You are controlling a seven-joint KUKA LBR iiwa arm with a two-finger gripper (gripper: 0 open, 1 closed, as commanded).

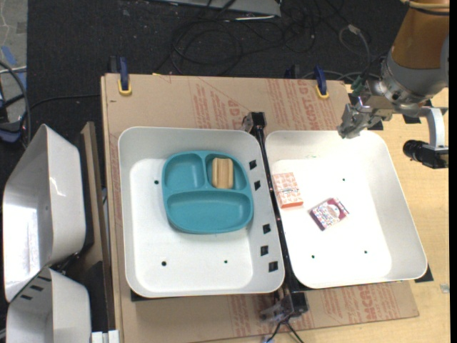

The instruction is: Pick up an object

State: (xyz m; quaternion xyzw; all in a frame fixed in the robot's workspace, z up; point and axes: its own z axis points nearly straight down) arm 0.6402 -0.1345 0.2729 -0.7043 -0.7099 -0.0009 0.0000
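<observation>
purple packet (328,214) well below gripper (350,129)

Both white bins (143,191) look like smooth, slightly glossy plastic. The teal divided tray (207,195) is matt plastic, and the tan block (223,173) in it looks like bare wood. Below the metal end effector (351,127), the two small packets (287,189) (328,214) look like printed card. The bench (214,98) is plain brown cardboard, matt and a bit rough.

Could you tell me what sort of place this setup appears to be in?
Probably a robotics lab: a robot arm reaches over two white bins on a cardboard-covered bench, with loose cables on the dark floor.
</observation>
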